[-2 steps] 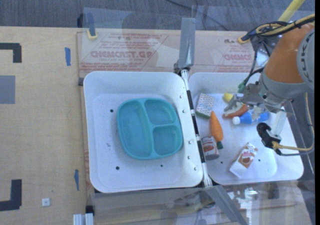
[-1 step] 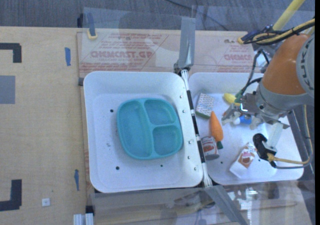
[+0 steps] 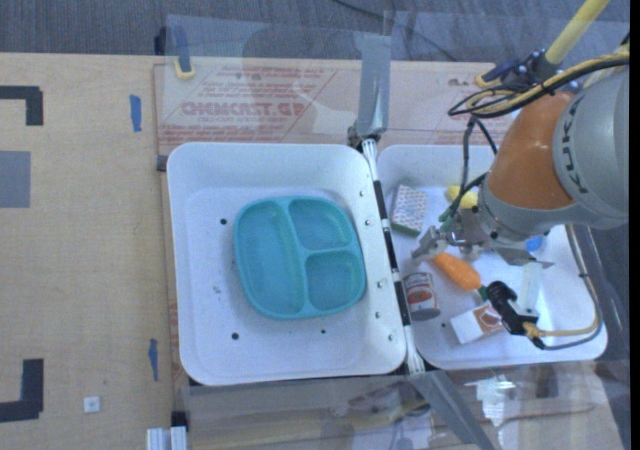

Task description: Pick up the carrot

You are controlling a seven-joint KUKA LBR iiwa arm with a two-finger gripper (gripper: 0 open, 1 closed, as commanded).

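Lying in two bins (image 3: 200, 178), one carrot (image 3: 457, 270)

So the arm (image 3: 560, 153) comes in from the right and hangs over the right bin (image 3: 590, 338), with the gripper (image 3: 452, 238) low, just above the carrot (image 3: 456, 270). Can't really tell how it's set. The carrot is lying on the bin floor, orange, angled. Nearby there's a small patterned packet (image 3: 409, 206), a little can (image 3: 419, 294) by the divider, something yellow (image 3: 462, 197), and a white carton (image 3: 476, 322). The left bin (image 3: 200, 238) has a teal divided plate (image 3: 300, 256) in it. Wooden worktop (image 3: 80, 238) underneath.
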